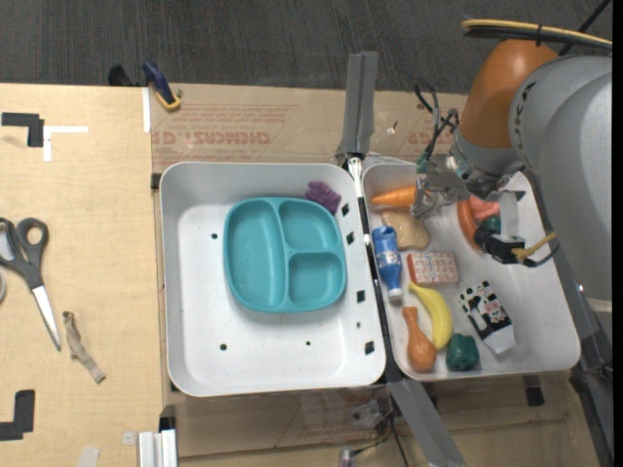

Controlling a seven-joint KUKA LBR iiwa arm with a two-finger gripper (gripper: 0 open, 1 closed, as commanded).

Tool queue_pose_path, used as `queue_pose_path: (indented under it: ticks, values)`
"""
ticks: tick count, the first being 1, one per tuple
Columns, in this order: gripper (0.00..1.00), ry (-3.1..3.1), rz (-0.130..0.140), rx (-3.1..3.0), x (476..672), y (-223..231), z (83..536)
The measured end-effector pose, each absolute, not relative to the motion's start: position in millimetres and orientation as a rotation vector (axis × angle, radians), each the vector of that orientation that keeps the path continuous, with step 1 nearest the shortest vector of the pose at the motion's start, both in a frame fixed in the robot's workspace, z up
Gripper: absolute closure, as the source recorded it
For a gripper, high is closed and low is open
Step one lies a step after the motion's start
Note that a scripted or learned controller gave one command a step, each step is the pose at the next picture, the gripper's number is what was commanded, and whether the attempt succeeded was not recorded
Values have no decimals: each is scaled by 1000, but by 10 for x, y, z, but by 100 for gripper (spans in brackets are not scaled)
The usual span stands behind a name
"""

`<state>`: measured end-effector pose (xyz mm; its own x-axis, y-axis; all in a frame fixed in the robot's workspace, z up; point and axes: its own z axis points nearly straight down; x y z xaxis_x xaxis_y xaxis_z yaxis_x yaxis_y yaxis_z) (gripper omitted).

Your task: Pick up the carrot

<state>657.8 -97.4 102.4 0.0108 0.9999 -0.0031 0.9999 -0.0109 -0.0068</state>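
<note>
The carrot (393,198) is a short orange piece lying at the far left corner of the right bin (545,353), close to the divider between the bins. My gripper (426,200) has come down from the right and sits at the carrot's right end, right against it or just above it. The wrist and its cables hide how the gripper meets the carrot.
Also in the right bin are a blue bottle (387,261), a beige bread piece (412,232), a pink packet (433,267), a banana (435,314), an orange drumstick (419,341), a green lump (463,354), a cow-print carton (487,311) and a red item (475,218). The left bin (195,358) holds a teal divided plate (287,254) and a purple piece (324,196).
</note>
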Motion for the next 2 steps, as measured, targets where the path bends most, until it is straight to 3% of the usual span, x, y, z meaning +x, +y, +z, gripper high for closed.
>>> queue_pose_path:
  ticks: [1,2]
  values:
    - [0,-2208,9,-2233,6581,-971,1029]
    - [0,-1845,19,-2529,6556,-981,920]
